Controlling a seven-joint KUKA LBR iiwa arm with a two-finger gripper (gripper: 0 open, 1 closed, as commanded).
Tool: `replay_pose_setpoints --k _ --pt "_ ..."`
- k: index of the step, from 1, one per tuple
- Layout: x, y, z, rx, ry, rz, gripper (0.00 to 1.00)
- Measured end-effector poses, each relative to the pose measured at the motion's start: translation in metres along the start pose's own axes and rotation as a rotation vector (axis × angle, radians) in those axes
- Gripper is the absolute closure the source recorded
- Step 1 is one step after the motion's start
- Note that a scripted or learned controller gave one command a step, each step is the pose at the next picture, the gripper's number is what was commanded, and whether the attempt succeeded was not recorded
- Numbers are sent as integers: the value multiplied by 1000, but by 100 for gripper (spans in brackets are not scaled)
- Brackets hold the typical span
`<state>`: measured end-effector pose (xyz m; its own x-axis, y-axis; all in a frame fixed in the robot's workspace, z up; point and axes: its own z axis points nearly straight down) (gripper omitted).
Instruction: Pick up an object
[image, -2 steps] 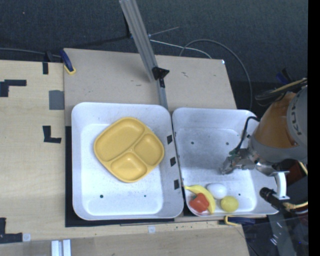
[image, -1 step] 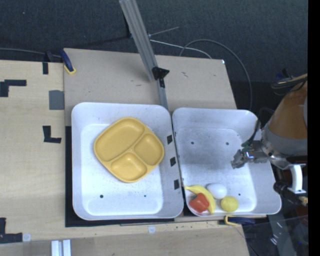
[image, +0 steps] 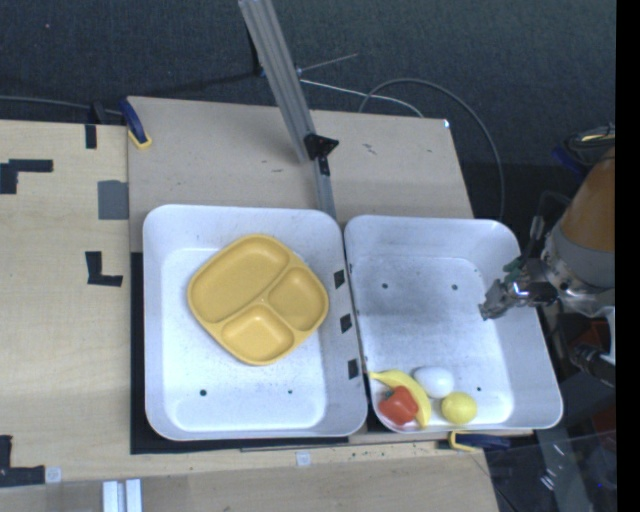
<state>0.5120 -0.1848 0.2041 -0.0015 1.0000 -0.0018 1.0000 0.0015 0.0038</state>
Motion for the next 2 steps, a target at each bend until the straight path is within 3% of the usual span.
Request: replay_pose_setpoints --k 1,2 --pt "0 1 -22 2 1 -1 100" --pt "50 0 -12 6 3 -4 100"
